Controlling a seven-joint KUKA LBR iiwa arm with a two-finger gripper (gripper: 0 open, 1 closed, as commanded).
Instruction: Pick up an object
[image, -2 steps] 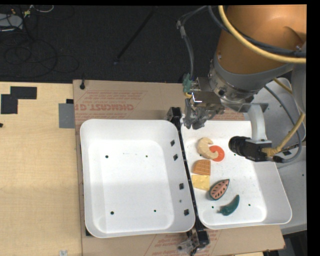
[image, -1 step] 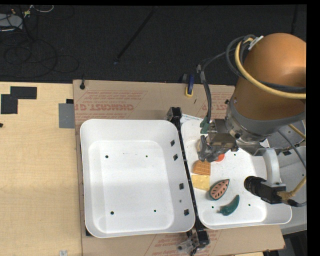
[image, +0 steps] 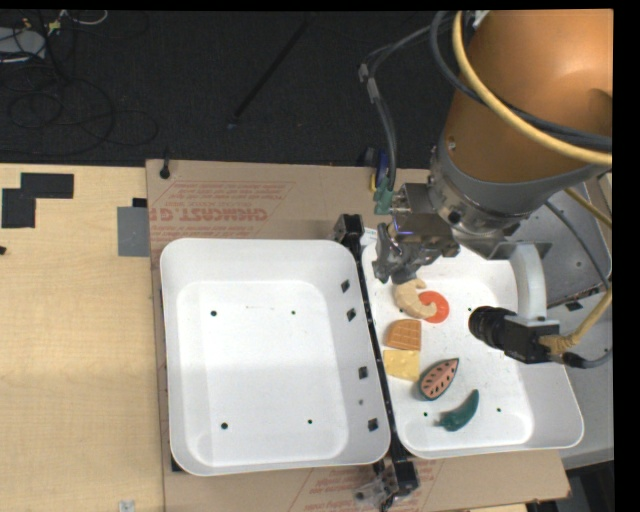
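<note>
My gripper (image: 397, 268) hangs over the upper left of the right bin (image: 545, 425), its dark fingers pointing down just above a cream-coloured toy piece (image: 408, 295). Next to that piece lies an orange-red ring (image: 436, 306). Below them sit a tan square like a cracker (image: 404, 334), a pale yellow block (image: 401, 364), an oval brown-and-red piece (image: 438, 378) and a teal curved piece (image: 460, 412). I see nothing between the fingers.
The left bin (image: 262, 355) stands beside the right one, with a black divider with clips (image: 365, 340) between them. A black cylindrical part with cables (image: 510, 335) reaches over the right bin's right side. The big orange arm body (image: 530, 90) looms above.
</note>
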